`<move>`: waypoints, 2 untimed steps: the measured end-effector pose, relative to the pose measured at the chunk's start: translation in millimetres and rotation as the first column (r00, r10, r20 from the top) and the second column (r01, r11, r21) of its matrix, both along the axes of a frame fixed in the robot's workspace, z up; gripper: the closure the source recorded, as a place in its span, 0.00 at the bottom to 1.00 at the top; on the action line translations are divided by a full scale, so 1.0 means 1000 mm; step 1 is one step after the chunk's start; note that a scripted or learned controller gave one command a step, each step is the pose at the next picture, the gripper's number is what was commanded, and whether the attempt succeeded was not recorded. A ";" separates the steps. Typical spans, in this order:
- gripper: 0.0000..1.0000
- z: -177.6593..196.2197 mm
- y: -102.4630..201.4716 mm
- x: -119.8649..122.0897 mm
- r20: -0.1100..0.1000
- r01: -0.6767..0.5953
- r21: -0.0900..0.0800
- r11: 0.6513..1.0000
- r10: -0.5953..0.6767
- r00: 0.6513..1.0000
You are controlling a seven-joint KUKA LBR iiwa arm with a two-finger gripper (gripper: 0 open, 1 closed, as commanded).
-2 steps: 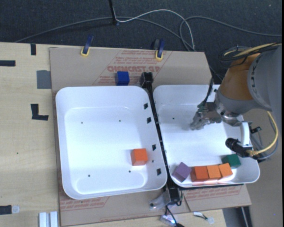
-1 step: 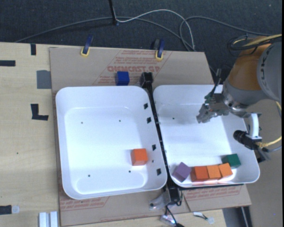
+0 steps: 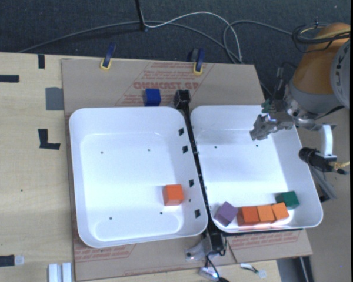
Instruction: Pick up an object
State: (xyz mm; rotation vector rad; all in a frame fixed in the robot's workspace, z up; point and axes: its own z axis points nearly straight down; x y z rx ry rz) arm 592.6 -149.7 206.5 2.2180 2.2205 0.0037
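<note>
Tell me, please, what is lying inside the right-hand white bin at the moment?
Along the right bin's near wall: a purple block, three orange blocks and a green block. The end effector hides a patch of floor.

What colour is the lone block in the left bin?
Orange; the block shows clearly in the camera view, near the left bin's lower right.
</note>
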 end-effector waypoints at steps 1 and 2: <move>1.00 0.009 0.000 0.000 -0.003 0.001 0.001 1.000 -0.001 1.000; 1.00 0.004 0.049 0.006 -0.005 -0.003 0.002 1.000 0.003 1.000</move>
